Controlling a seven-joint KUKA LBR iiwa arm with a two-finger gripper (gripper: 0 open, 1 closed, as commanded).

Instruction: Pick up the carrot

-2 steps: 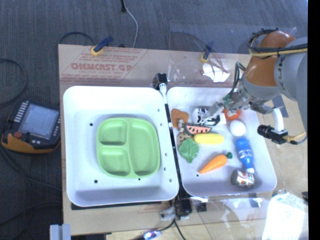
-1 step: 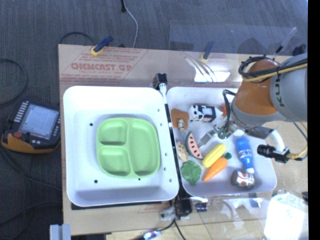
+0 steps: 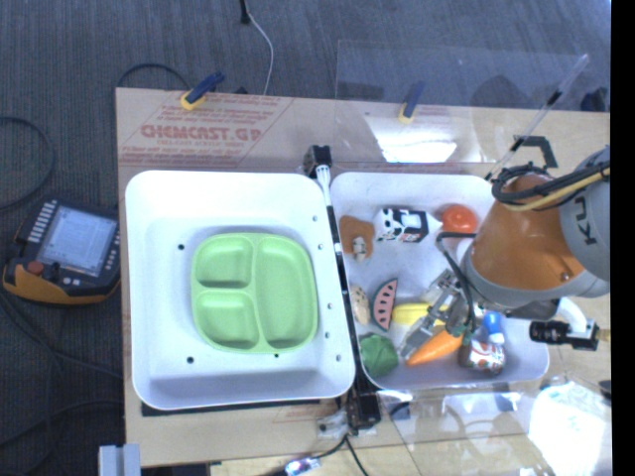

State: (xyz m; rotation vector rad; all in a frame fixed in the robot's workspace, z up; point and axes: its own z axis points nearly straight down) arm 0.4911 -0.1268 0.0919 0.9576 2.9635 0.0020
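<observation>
— Left of the carrot point(image 3: 435, 347), what's that? 
— Something green point(image 3: 377, 351), touching its tip. 
— And the gripper point(image 3: 444, 317)? 
— Just above the carrot, fingers spread, pinching nothing. A can point(image 3: 485, 351) lies right of it.

Dark grey carpet floor point(image 3: 79, 38) around wooden bench point(image 3: 228, 132)

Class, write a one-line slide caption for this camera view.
Arm's claw poised over the carrot among toys in the right bin; green tray sits in the left bin.
</observation>
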